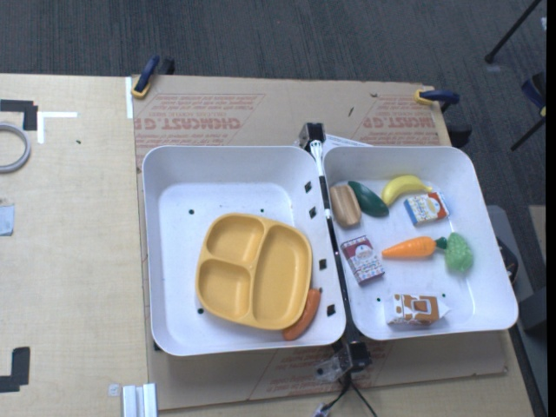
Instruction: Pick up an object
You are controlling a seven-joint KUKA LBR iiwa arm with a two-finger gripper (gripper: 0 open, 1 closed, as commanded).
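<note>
You cannot tell how wide your claw is, or if it has hold of anything.

Start with the white bin on the right (476,200), the side your arm comes in from. The orange toy carrot with a green top (408,249) lies flat in the middle of it. A bumpy green toy lump (459,254) lies just beside its leafy end, and a small red and white box (362,260) is near its tip.

The carrot looks light, hard and a bit slippery. It is round, so it may roll. Take it across its fat middle, where there is room on both sides.

Farther out, in the white bin on the left (174,233), a reddish toy sausage (303,314) leans on a yellow plastic tray with three parts (254,270). That one looks harder to grab.
</note>
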